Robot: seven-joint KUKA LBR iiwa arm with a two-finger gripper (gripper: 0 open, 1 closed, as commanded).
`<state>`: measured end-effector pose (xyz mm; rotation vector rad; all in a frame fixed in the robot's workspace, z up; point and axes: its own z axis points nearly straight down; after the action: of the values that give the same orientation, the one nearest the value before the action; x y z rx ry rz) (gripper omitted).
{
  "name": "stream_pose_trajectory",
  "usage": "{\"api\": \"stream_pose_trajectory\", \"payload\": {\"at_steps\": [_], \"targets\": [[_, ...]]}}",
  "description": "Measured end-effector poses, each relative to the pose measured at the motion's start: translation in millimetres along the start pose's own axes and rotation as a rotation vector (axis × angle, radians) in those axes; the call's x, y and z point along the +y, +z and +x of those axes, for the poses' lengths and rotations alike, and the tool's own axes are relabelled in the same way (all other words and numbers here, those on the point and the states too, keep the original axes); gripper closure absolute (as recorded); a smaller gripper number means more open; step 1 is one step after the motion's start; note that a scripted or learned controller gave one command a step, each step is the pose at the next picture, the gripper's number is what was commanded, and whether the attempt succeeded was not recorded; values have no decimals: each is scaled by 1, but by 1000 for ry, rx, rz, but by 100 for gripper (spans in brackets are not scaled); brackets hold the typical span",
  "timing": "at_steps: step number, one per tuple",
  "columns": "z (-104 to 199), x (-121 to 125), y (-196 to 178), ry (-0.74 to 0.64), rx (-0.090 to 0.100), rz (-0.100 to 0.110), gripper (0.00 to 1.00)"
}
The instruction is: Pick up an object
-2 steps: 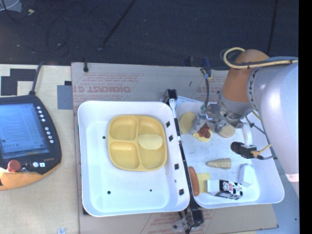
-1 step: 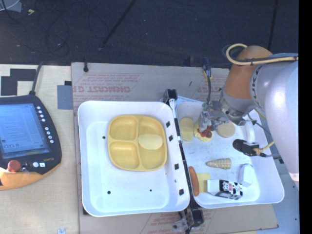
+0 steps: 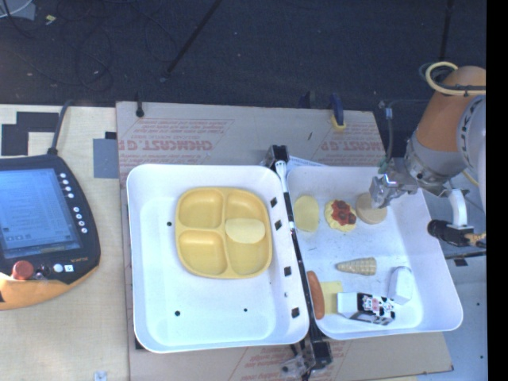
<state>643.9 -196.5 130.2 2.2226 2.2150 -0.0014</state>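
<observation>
Your gripper [image 3: 381, 191] sits low over the far right of the right bin [image 3: 432, 312], right at a small tan round piece [image 3: 370, 211]; you cannot tell from this angle whether it has hold of anything. That piece looks like a light, rigid toy food, probably smooth, so take it across its width. Close beside it lie a red-topped disc [image 3: 341, 216] and a pale yellow round [image 3: 306, 213]; a cone [image 3: 356, 267] lies nearer the front. The bin floor is flat and glossy, so pieces may skid. The left bin [image 3: 151, 308] carries a yellow divided plate [image 3: 208, 252] on the tabletop [image 3: 103, 308].
</observation>
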Motion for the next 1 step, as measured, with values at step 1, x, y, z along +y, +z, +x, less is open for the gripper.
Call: {"api": "stream_pose_trajectory", "payload": {"at_steps": [1], "targets": [[4,0,2,-5,3,3,0]]}}
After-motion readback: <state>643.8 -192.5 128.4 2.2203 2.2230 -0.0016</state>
